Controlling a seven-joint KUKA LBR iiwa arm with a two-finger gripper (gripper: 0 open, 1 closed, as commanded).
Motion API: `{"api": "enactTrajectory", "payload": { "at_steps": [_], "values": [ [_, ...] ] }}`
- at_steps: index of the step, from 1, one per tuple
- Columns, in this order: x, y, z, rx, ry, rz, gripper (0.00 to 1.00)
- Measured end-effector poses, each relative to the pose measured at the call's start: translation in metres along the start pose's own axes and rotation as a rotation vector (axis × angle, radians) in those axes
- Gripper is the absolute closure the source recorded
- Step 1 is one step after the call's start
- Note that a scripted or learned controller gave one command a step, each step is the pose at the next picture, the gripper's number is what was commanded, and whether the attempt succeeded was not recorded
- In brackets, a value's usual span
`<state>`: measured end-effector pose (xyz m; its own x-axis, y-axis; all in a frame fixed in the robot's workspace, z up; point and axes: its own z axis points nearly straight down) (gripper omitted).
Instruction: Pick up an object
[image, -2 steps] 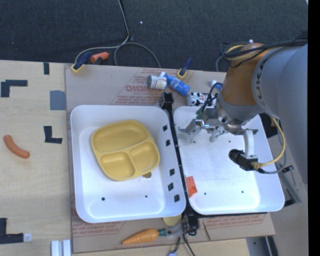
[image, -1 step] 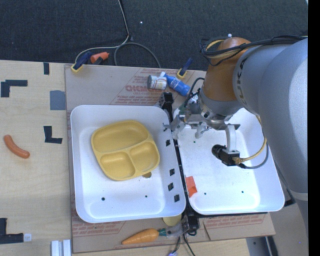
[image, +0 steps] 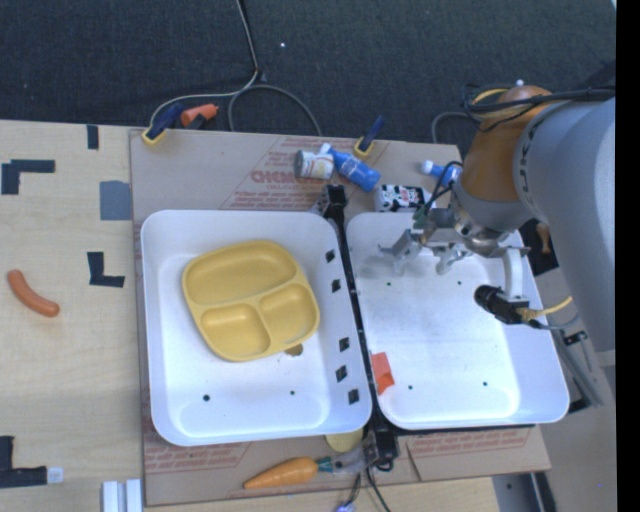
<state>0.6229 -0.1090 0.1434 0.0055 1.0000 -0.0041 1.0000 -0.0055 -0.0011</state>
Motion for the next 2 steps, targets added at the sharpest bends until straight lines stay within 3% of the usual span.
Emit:
{"api": "enactTrajectory", "payload": {
  "at_steps": [1, 2],
  "values": [
    [0.015, 0.007, 0.040, 0.003, 0.004, -0.006, 0.00],
    [0.015, 0.046, 0.057, -0.002, 0.004, -0.009, 0.00]
  ]
}}
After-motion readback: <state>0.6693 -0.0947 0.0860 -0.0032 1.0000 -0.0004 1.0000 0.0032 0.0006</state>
